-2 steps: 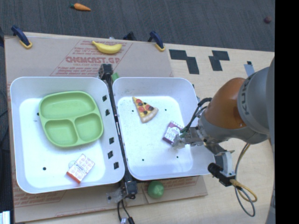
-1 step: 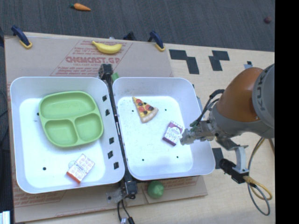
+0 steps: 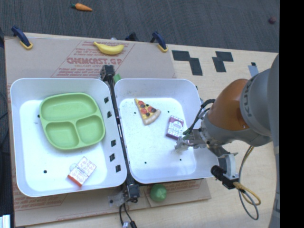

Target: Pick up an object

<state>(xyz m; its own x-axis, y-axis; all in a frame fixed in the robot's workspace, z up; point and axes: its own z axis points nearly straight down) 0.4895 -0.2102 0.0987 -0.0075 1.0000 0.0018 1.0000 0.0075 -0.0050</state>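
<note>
Apparently the approach step is in hand: the gripper (image 3: 183,144) sits low inside the right bin (image 3: 142,175), near its right wall, and nothing shows between its fingers. How wide it stands cannot be told from this slant. The purple packet (image 3: 174,127), the likeliest target, lies just beside the gripper, up and to its left; the pizza slice (image 3: 147,110) lies farther left. Next the gripper likely needs to shift over the packet and descend squarely.

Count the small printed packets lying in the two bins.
2. A red-and-white packet lies in the left bin, near its front edge below the green divided plate. A purple packet lies in the right bin, beside the pizza slice.
</note>
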